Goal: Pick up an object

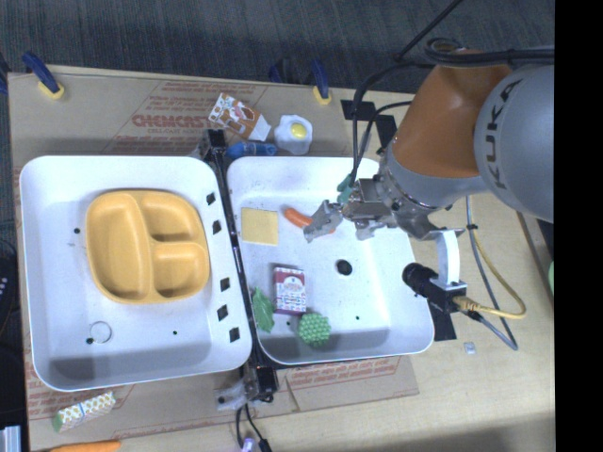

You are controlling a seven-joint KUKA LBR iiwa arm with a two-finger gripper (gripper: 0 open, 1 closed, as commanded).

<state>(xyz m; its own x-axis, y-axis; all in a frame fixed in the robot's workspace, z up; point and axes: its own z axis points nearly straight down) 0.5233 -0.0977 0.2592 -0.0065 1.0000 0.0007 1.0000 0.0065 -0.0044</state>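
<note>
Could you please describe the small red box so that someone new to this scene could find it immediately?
Look in the right-hand white bin, toward its near edge. The small red box lies there, below the pale yellow square and just above the green ball. It is the bin's one red, rectangular, printed packet.

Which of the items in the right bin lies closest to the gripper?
The orange carrot-like piece, right beside the gripper. The yellow square, red box and green ball lie farther away.
</note>
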